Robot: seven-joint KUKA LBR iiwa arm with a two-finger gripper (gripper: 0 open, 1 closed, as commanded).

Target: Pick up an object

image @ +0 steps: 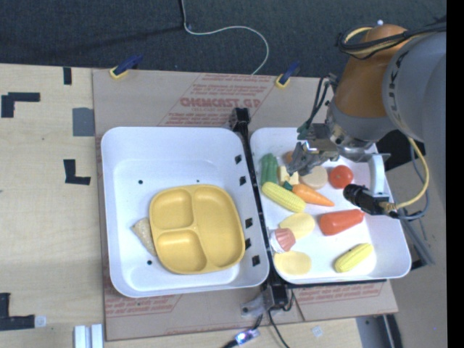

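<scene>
1. The hand [308,153] hangs low over the right bin [395,267], at its 11 o'clock corner; whether it is wide or narrow I cannot tell.
2. Nothing looks lifted; the pick seems undone.
3. Just below it lie a green cucumber [270,168], a corn cob [283,196], a carrot [313,195] and a tomato [340,175].
4. At 9 o'clock, the left bin [123,151] holds a yellow divided plate [196,228].

Toy food [312,209] crowds right bin [395,267]; left bin [123,194] roomy around yellow plate [196,228]

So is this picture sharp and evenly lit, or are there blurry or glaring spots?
Camera view: light is soft and even, with faint shadows under the yellow plate; the white bins look bright but not blown out; the toy food is slightly soft; the arm looks a little blurred.
</scene>
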